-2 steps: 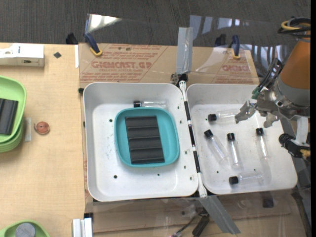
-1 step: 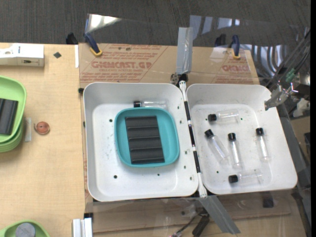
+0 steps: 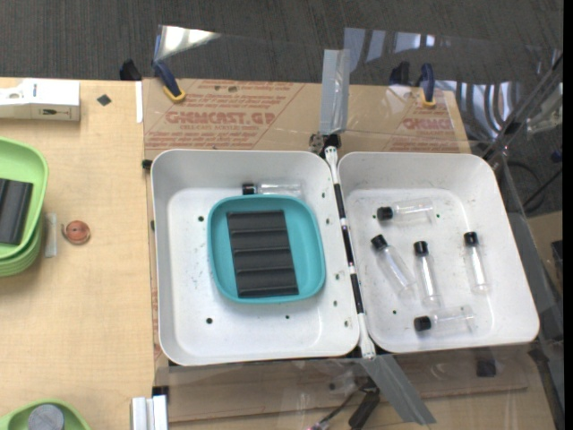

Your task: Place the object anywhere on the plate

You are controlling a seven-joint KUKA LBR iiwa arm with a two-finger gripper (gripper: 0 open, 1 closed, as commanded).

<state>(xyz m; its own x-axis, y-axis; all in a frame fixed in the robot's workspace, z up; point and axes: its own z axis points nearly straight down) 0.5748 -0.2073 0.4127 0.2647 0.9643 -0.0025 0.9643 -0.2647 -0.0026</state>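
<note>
A teal plate (image 3: 309, 251) with a black ribbed insert (image 3: 261, 252) lies in the left white bin (image 3: 179, 321). One clear vial with a black cap (image 3: 269, 188) rests in that bin just behind the plate. The right white bin (image 3: 501, 321) holds several clear vials with black caps: one at the back (image 3: 405, 211), one left of centre (image 3: 389, 260), one in the middle (image 3: 423, 269), one at the right (image 3: 475, 260) and one at the front (image 3: 443, 320).
A green tray (image 3: 20, 209) sits at the left edge of the wooden bench. A small orange disc (image 3: 77, 232) lies near it. A white box (image 3: 40, 100) is at the back left. Cardboard with clamps (image 3: 167, 81) stands behind the bins.
</note>
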